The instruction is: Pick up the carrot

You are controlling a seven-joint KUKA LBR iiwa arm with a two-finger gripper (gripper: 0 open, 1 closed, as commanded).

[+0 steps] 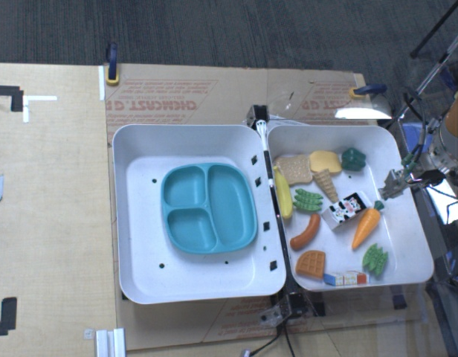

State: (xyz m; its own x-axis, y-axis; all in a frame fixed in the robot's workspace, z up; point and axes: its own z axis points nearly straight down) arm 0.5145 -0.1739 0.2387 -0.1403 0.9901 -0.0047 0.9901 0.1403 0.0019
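Item: carrot (366, 227), orange with a green top, lying tilted in the right bin (416, 236) near its right wall. Its top is pointing up and right; its tip is aiming down toward a green leafy piece (375, 259).

Neighbours: a black-and-white carton (345, 208) is sitting just beside it on the left; a sausage (305, 231) and a waffle (311, 263) are lying further left.

Gripper (389, 187): hovering just above and right of the carrot's green top, holding nothing; whether it is spread or pressed together I cannot tell.

Left bin (132, 222): carrying a teal divided plate (209, 207).

Risks, as judged: the gripper is sitting over the leafy end, so a closing pinch may be catching only the top and slipping off. The bin wall nearby may be blocking a finger. A descent drifting left may be nudging the carton instead.
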